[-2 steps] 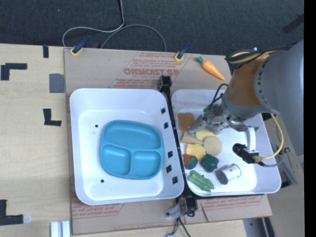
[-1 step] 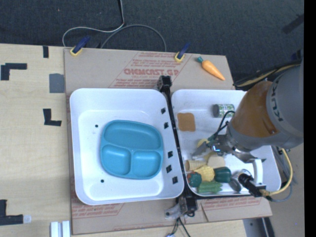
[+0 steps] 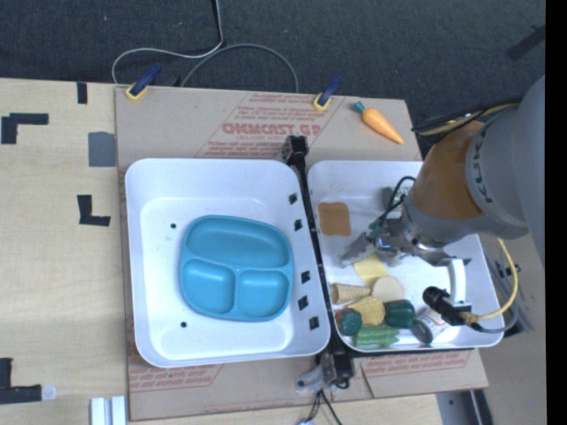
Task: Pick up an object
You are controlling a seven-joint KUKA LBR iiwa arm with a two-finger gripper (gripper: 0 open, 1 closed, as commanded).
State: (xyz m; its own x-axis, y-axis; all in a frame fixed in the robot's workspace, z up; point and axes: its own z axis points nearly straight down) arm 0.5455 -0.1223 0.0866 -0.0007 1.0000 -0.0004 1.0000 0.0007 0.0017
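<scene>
Gripper (image 3: pixel 376 240) reaches low into right bin (image 3: pixel 354 177), arm (image 3: pixel 461 184) slanted.

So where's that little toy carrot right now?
The toy carrot lies outside both bins on the brown board, just beyond the far edge of the right bin, near a blue-and-yellow clamp.

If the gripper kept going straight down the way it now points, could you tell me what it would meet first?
Probably the pale yellow piece just below the gripper in the right bin, though depth is hard to judge from this slanted view.
</scene>
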